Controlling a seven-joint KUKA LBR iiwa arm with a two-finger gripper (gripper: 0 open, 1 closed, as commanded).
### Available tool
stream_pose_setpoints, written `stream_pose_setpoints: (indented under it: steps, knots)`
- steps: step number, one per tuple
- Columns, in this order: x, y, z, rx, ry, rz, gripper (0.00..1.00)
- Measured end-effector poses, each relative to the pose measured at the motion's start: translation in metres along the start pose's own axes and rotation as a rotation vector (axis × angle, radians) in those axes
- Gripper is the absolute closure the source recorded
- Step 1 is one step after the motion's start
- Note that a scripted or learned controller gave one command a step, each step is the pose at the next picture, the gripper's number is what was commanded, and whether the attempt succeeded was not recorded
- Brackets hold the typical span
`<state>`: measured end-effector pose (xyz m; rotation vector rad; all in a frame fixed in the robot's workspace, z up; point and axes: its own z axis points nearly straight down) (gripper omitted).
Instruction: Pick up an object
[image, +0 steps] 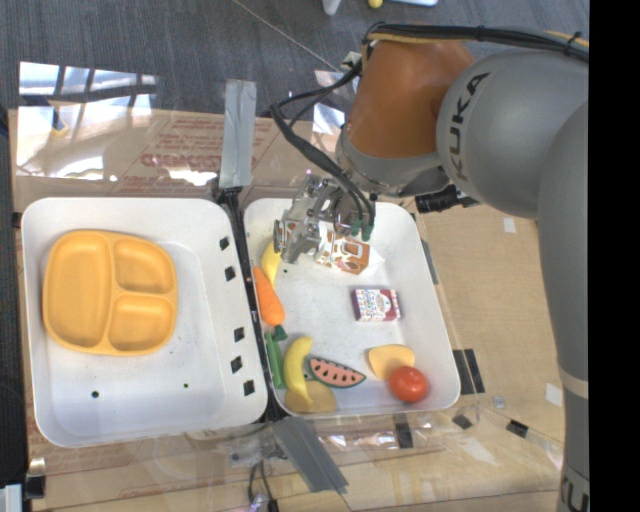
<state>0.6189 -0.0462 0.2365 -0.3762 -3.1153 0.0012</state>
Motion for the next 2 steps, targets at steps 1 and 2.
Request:
stream_pose_setpoints:
  steps: [1,2]
  knots:
    - [-0.021,-0.083,0.066,0.001,0.000,-0.169,1.00]
    - [-0.046,-0.061,-0.005,0.000,-0.010,-0.307,1.00]
